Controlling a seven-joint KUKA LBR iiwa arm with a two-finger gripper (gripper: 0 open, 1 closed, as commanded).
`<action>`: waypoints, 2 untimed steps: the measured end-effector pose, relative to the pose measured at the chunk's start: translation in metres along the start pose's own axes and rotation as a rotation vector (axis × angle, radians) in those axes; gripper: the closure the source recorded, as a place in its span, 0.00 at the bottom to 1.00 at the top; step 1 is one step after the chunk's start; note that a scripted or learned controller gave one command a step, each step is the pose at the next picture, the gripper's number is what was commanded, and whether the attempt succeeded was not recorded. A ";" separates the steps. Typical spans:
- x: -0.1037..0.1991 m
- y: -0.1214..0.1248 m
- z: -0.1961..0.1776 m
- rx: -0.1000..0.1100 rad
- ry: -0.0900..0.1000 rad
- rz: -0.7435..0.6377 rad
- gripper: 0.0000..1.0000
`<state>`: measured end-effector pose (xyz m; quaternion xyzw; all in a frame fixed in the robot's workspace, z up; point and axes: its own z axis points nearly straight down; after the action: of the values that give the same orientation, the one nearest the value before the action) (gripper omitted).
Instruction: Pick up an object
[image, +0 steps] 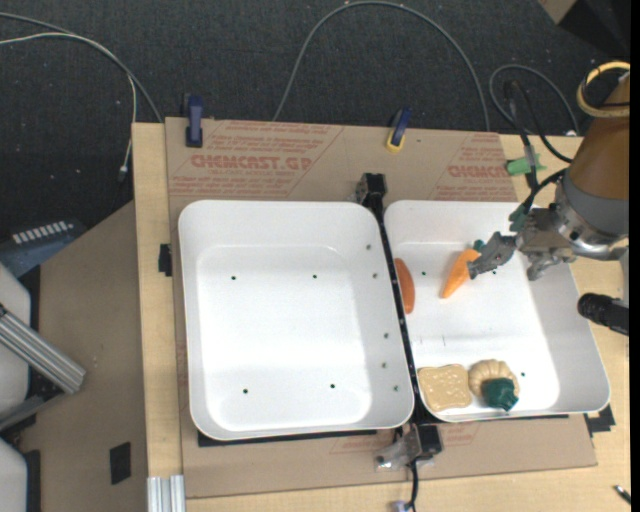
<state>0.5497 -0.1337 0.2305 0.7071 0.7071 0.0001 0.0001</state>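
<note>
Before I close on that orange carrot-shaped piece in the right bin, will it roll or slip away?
The carrot looks tapered and smooth like a rigid plastic toy, so it may squirt out of a pinch near the narrow tip. It lies loose on the flat floor of the right bin, so a nudge from the gripper would probably pivot or roll it. It is probably light.

A brown cardboard-covered surface (300, 165) with faded red lettering fills the middle of the frame, pinned along its upper edge by a blue clamp (193, 120) and a blue-and-yellow clamp (399, 129). Behind it, dark speckled carpet floor (90, 150) carries thin pale cables (385, 20). A ribbed aluminium rail (40, 350) crosses the lower left.
</note>
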 end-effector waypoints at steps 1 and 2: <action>-0.019 0.015 0.152 0.009 0.001 0.001 0.00; -0.044 0.090 0.145 -0.003 -0.001 -0.001 0.00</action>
<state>0.6401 -0.1775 0.0853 0.7068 0.7074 0.0009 0.0017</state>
